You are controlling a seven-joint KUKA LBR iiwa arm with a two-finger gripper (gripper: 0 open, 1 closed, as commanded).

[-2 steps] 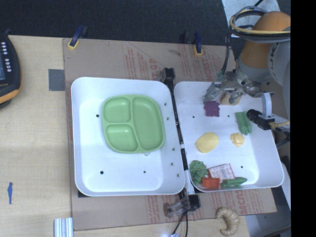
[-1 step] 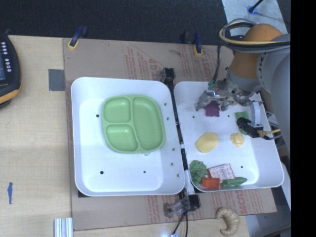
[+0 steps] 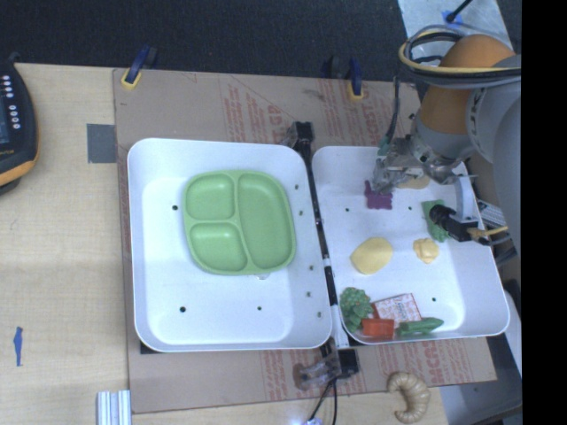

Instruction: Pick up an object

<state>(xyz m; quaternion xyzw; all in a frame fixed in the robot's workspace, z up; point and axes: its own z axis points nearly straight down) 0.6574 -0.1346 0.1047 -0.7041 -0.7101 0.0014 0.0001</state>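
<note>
Fingers [image 3: 383, 184] are seen low at the right bin's [image 3: 496, 312] 11 o'clock, just above a purple block [image 3: 379, 200]; their spread cannot be told. Slip risk is judged: block sits near the wall, contact unconfirmed.

A croissant [image 3: 411, 394] is seen below the right bin [image 3: 483, 304]; a possible pendant [image 3: 11, 122] lies far left.

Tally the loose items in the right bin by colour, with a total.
Yellow: 2, the large lump and the small one
Green: 3, broccoli, bean and the piece by the right wall
Purple: 1
Red: 1
Red-and-white packet: 1
Total: 8
</note>
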